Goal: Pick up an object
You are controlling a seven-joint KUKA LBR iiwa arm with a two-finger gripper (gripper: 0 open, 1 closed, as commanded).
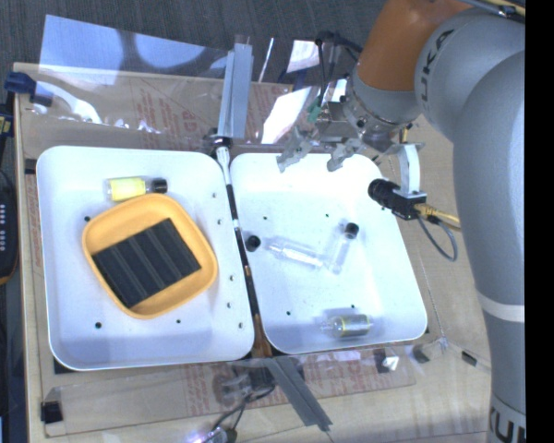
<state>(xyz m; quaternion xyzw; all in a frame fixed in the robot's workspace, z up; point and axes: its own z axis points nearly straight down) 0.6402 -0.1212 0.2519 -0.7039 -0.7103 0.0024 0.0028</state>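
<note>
- We take the right bin [402, 289] as our landmark; it sits on the desk [462, 404] touching the left bin [65, 247] along a shared middle edge.
- The pincer [316, 160] hangs over the far rim of the right bin, its two fingers spread wide with nothing between them.
- One fingertip [286, 160] sits toward the bin's far left corner, the other nearer the middle of that far rim.
- The grey arm with its orange band [397, 35] comes in from beyond the bin's right side.
- Inside the right bin, near its middle, we see a clear vial [295, 252] lying flat, and just beside it a second clear vial with a black cap [342, 245], tilted toward the far side.
- Close to the bin's near rim lies a small bottle with yellowish contents [347, 323].
- A small black cap [252, 243] rests by the bin's left wall.
- All these objects lie well apart from the pincer.
- Left of our landmark, the other bin holds a yellow dish with a dark ribbed insert [148, 254] and, beyond it, a yellow vial with a black cap [134, 188].
</note>
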